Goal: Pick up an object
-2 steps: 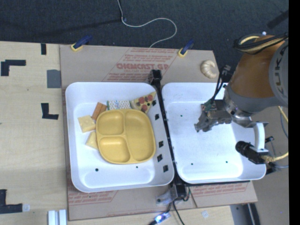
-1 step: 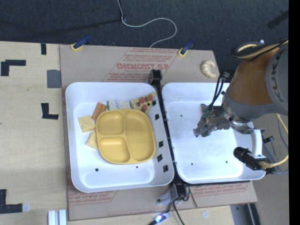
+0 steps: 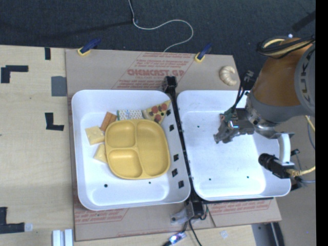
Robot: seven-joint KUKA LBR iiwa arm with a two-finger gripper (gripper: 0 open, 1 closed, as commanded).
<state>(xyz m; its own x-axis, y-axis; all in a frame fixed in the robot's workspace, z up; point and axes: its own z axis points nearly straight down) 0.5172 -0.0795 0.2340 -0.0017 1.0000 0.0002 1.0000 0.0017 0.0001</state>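
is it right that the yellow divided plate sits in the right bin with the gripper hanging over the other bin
Not quite. The camera view shows the yellow divided plate in the left bin, not the right one, lying over a few small flat items. The gripper does hang over the other bin, which is the right bin.

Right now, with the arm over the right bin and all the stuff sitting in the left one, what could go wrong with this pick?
1. The gripper hangs over the right bin, while the yellow divided plate and small pieces lie in the left bin; closing here would likely grab nothing.
2. The plate covers part of the pieces, so a grasp may slip or drag the plate.
3. Crossing over, the arm could clip the divider.
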